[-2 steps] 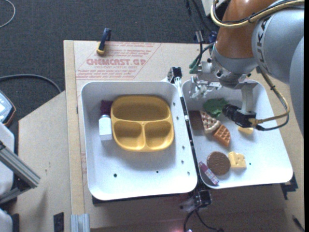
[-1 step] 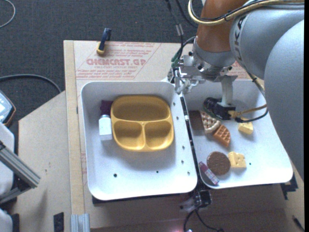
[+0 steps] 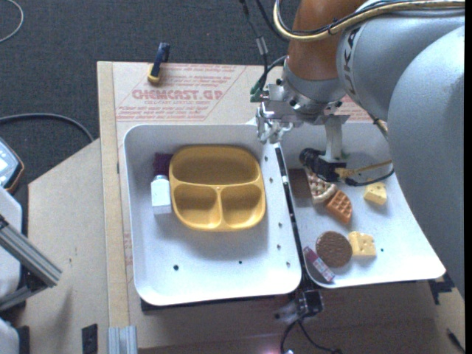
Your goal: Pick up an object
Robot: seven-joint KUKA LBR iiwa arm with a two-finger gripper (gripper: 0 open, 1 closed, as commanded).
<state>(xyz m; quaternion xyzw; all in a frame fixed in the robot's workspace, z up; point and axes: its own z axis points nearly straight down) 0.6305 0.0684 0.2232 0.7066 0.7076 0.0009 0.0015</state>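
Observation:
My gripper (image 3: 270, 129) hangs over the far end of the divide between the two bins, above the back corner of the left bin (image 3: 137, 220). Nothing shows between its tips. The left bin holds a yellow divided plate (image 3: 217, 186), a small white bottle (image 3: 161, 195) and a dark purple item (image 3: 162, 161). The right bin (image 3: 414, 231) holds a waffle wedge (image 3: 340, 206), a second waffle piece (image 3: 318, 186), two cheese pieces (image 3: 376, 193) (image 3: 362, 243), a round brown cookie (image 3: 333, 248) and a small wrapped item (image 3: 318, 263).
The arm's grey body covers the back right of the right bin. A brown board (image 3: 184, 91) lies behind the bins, with a yellow and blue tool (image 3: 157, 63) at its far edge. Cables run over the dark floor.

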